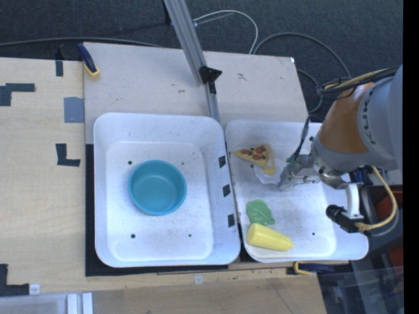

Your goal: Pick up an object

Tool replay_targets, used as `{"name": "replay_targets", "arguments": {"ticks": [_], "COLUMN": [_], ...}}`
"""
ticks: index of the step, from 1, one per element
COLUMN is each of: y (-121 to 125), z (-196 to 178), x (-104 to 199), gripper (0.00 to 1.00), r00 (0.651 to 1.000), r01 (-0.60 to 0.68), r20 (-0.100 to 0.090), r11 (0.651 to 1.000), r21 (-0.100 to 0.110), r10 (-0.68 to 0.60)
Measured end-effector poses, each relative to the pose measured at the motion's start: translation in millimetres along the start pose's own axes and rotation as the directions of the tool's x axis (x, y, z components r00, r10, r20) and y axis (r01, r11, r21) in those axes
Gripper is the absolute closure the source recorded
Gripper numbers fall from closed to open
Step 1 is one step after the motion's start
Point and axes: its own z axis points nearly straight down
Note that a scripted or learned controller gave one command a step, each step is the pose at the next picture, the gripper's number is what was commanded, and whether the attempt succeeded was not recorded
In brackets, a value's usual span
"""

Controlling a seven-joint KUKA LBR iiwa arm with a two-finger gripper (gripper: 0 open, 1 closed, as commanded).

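Nearest the camera, at about five o'clock in the view, a yellow cone-shaped object (268,238) lies on its side in the right bin (324,244), with a green leafy piece (260,211) just above it, near but seemingly not touching. Either would serve as the task's thing.

Farther in, toward three o'clock, the jaws (286,180) hang low in the right bin, beside a pale, translucent-looking scrap (267,175) lying just under the pizza slice (256,155). How wide the jaws stand cannot be told at this size, and nothing is seen between them, so no grasp can be claimed. The grey arm (360,126) with its orange band comes in from three o'clock.

At nine o'clock from the jaws, the left bin (108,136) holds a blue bowl (157,187), well apart from the arm. Beyond both bins, at twelve o'clock, a metal post (190,34) slants across the tabletop (144,77).

The step in hand looks like closing on something near the pizza slice. To do it well, the jaws should straddle one object squarely, descend until the tips reach the bin floor beside it, and avoid the bin wall at the near left, since a flat slice offers little to pinch.
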Motion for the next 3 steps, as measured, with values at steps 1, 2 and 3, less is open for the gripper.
{"name": "replay_targets", "arguments": {"ticks": [1, 2, 3], "y": [-1, 1, 2], "z": [-63, -105, -110], "x": [3, 5, 5], "gripper": [1.0, 1.0, 1.0], "r00": [1.0, 1.0, 1.0], "r01": [-0.001, -0.001, -0.001], "r20": [0.001, 0.001, 0.0], "r11": [1.0, 1.0, 1.0], "r21": [-0.004, -0.003, 0.001], "r10": [0.001, 0.001, 0.001]}}
